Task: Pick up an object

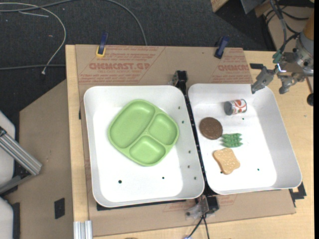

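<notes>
The gripper (272,82) hung above the right bin's (279,148) far corner, its two fingers spread apart with nothing between them. Just below and left of the fingertips lay a small can (236,106) on its side. Farther from the fingers sat a brown cookie (211,128), green pea pods (232,140) and a toast slice (226,161) — all apart. The left bin (99,178) held a green tray (143,132).

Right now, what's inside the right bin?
Four things lie in the right bin: a small can on its side, a brown round cookie, green pea pods and a toast slice. All lie apart except the pods, close beside the cookie. Nothing covers them.
</notes>
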Motion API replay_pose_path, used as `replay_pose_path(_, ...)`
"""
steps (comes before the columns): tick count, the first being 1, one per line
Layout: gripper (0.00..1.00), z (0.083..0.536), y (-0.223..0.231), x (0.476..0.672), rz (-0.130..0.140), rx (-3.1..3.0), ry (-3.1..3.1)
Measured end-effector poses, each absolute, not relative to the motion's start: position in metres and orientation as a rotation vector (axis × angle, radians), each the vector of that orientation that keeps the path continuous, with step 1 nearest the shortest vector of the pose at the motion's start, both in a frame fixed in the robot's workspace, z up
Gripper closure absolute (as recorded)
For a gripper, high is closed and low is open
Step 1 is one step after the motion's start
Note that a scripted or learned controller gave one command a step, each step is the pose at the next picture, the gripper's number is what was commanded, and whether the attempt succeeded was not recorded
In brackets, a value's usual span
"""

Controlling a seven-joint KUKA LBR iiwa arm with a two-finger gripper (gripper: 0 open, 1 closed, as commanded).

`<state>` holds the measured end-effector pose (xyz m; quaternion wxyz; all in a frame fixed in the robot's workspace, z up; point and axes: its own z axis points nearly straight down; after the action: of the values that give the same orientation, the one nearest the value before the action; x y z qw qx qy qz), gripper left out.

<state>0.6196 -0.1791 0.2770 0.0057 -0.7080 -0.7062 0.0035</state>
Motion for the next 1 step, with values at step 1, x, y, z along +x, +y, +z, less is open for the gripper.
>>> replay_pose_path(1, 0.00, 0.2846, -0.1784, 0.6217, 0.000, -2.220, -2.222)
